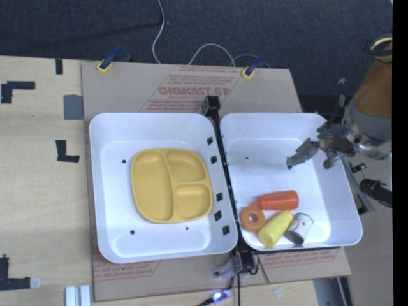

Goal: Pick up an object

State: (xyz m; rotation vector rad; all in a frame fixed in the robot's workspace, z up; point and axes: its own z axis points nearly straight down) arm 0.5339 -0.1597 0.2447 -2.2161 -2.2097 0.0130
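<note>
pincer over right bin, nothing held

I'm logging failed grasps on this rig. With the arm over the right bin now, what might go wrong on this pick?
1. The orange cylinder, orange ring, yellow piece and a small dark item crowd together, so the gripper may nudge neighbours or catch two.
2. They lie near the right bin front wall, which might block a descent.
3. The rounded cylinder may roll away.
</note>
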